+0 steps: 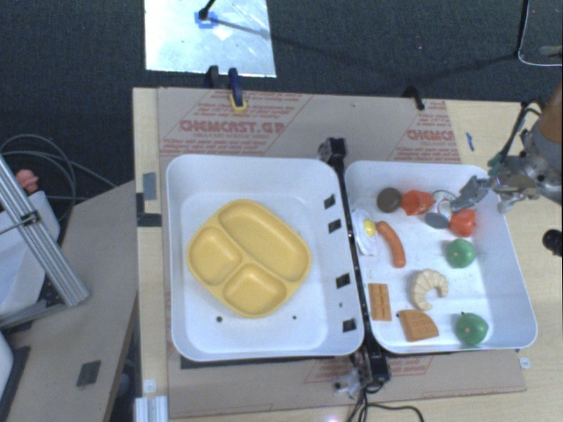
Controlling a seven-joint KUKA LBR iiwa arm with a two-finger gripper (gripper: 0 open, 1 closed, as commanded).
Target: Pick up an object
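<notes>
Green apple [471,327] front-right; fingers [476,189] over tomato [463,222].

Left bin [189,323]: divided plate [249,258] at centre. Right bin [515,297]: fried egg [365,233] and sausage [392,243] at left; cracker [379,301], toast [418,325], shrimp [428,287] toward lower frame; gripper [479,192] above upper right corner.

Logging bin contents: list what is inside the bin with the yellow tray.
The left bin holds one yellow tray with three compartments, lying flat with nothing in them. Whatever lies beneath the tray is covered. The toy food sits in the right bin.
</notes>
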